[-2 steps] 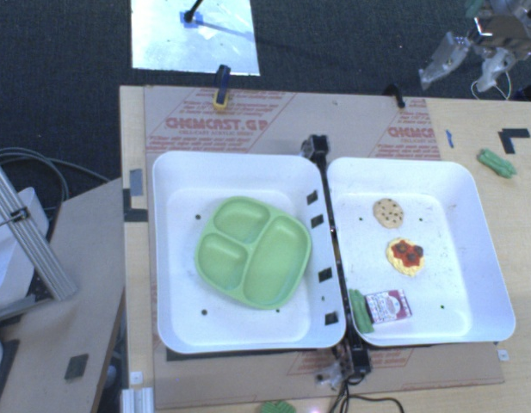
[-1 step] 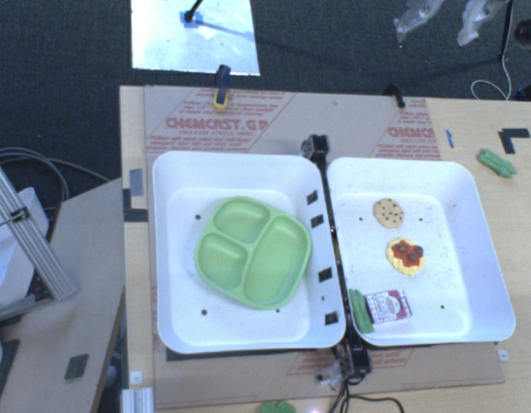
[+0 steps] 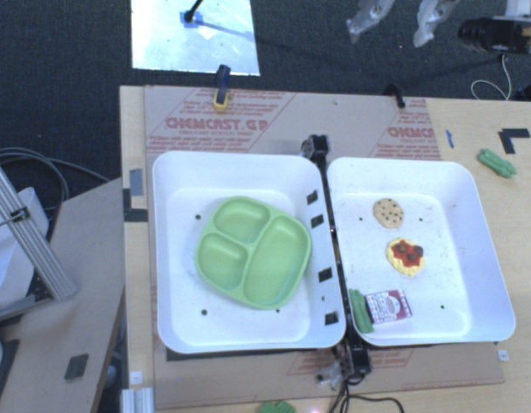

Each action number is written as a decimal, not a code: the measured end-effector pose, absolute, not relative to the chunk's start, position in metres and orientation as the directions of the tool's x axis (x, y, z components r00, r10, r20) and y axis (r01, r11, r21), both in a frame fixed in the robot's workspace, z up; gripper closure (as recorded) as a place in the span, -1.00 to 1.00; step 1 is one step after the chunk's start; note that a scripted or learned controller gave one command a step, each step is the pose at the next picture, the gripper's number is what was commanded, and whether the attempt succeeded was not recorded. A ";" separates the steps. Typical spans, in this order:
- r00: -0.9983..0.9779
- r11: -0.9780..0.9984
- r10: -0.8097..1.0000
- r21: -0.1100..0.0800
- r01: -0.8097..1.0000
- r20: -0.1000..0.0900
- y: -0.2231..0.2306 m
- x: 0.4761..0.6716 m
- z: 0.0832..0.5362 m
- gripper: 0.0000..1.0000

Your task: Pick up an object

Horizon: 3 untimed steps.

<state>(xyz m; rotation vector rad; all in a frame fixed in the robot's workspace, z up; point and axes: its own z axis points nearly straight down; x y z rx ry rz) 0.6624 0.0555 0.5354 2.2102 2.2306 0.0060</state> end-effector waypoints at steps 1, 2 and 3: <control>-0.011 0.011 1.000 0.003 1.000 0.002 0.124 0.668 0.535 -1.00; -0.012 0.012 1.000 0.003 1.000 0.003 0.207 0.668 0.535 -1.00; -0.008 0.008 1.000 0.005 1.000 0.001 0.201 0.668 0.547 1.00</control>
